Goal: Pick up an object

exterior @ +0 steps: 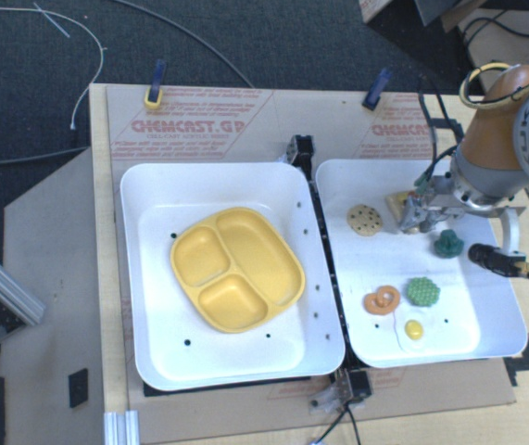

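Nearest the camera, on the right bin's [486,341] smooth white floor, lies a small glossy yellow piece [414,329], rounded like a lemon. Just beyond it sit an orange ring [382,299], doughnut-shaped, and beside that a bumpy green ball [422,291] with a knobbly surface. In the left bin [144,248] rests a yellow plastic tray [236,268], rounded at the corners and moulded into three compartments. Farther back in the right bin, a dark green lumpy piece [447,243] lies just beside the claw [415,219], which hangs low over the bin floor; whether it is open or closed I cannot tell. Near its left is a flat tan cookie [364,218] speckled with dark chips. Both bins stand on a cardboard-covered counter [199,128] printed with red lettering; beyond it runs dark carpet crossed by thin cables
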Controlling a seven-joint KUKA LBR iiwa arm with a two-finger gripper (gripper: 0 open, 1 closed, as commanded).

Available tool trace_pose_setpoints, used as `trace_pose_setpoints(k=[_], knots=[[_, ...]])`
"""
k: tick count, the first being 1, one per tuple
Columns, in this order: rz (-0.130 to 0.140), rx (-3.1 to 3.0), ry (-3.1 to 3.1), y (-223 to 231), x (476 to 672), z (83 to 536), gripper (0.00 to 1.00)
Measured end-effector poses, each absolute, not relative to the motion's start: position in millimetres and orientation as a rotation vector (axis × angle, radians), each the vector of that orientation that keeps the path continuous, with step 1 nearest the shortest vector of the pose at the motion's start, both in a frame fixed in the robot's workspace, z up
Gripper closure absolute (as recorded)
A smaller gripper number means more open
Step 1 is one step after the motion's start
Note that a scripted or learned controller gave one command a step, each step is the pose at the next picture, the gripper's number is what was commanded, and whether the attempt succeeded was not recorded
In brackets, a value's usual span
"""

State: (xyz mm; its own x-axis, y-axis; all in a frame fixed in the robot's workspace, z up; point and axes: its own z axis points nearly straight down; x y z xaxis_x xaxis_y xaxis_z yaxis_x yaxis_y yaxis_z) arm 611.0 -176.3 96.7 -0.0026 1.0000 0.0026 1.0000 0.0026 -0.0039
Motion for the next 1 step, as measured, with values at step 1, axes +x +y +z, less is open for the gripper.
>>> trace_pose_setpoints(k=[1], knots=[[-0.006,-2.225,-2.228,-181.6,617.2,159.6,1.00]])
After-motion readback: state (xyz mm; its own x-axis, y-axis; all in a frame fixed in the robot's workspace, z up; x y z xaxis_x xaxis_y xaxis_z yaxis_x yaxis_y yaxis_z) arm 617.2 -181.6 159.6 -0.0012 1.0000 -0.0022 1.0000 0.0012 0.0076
